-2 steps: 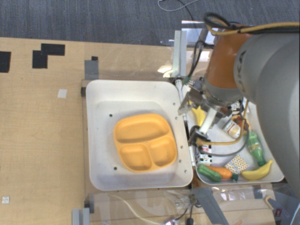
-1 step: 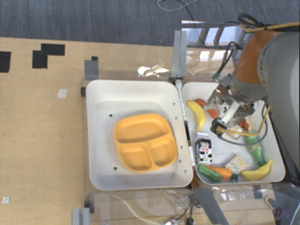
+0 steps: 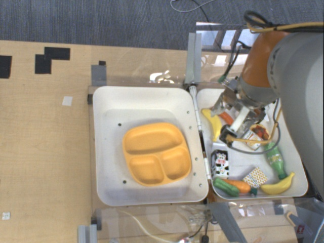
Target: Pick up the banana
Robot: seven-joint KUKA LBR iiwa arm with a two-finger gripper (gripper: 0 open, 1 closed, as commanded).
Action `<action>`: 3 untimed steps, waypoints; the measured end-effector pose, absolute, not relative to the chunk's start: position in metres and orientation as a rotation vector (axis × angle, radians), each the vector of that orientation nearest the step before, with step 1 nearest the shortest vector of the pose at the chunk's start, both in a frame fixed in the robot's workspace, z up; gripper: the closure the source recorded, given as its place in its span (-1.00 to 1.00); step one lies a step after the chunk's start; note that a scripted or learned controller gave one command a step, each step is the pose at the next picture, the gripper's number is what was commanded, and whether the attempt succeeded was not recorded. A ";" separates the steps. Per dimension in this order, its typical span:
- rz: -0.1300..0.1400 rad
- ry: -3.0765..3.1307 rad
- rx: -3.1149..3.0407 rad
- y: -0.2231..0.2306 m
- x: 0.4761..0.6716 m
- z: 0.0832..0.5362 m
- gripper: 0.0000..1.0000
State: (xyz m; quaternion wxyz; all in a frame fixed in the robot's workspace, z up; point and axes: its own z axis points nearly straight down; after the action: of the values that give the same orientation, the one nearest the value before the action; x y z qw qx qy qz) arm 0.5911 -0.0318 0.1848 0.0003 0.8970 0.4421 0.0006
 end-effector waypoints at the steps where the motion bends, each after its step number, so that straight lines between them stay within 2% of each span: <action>1: 0.002 1.389 2.817 -0.032 0.591 0.185 -1.00; 3: 0.002 1.389 2.817 -0.032 0.591 0.185 -1.00</action>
State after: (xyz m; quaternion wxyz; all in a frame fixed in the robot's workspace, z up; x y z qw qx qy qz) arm 0.5911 -0.0318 0.1848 0.0004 0.8969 0.4422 0.0007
